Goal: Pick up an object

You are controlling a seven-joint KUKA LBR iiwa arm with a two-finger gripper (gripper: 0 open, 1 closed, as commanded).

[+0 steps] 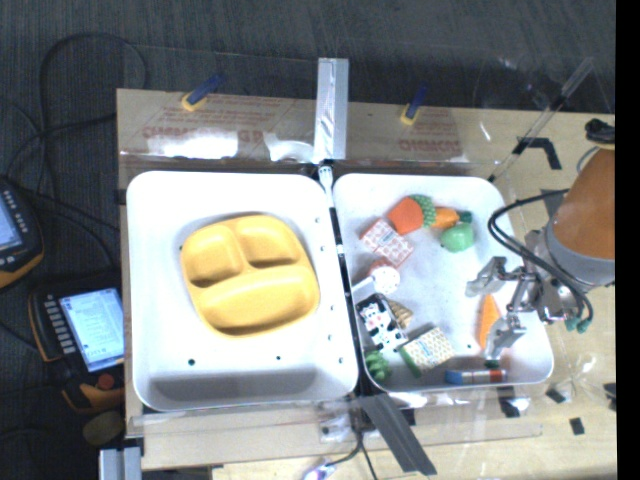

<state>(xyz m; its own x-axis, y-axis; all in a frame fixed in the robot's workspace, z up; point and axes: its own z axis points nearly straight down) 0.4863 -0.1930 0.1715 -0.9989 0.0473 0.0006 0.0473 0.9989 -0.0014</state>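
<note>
Here the left bin (150, 268) holds a single yellow compartment tray (250, 273), lying flat near its middle with two small sections at the far side and one long section nearer the camera.

The right bin (440, 186) is crowded. Along its left wall sit a black-and-white patterned block (372, 318) and a green piece (378, 366) in the near corner. Farther back lie a pink checked packet (386, 242), a small white round thing (385, 279), and an orange-and-green toy carrot (418, 214) beside a green ball (458, 236). Toward the near wall rest a speckled box (427, 348) and a marker pen (475, 375).

At the bin's right side the gripper (497, 308) hangs low, its fingers spread apart, with an orange wedge (487, 318) lying between them on the floor, not lifted.
</note>
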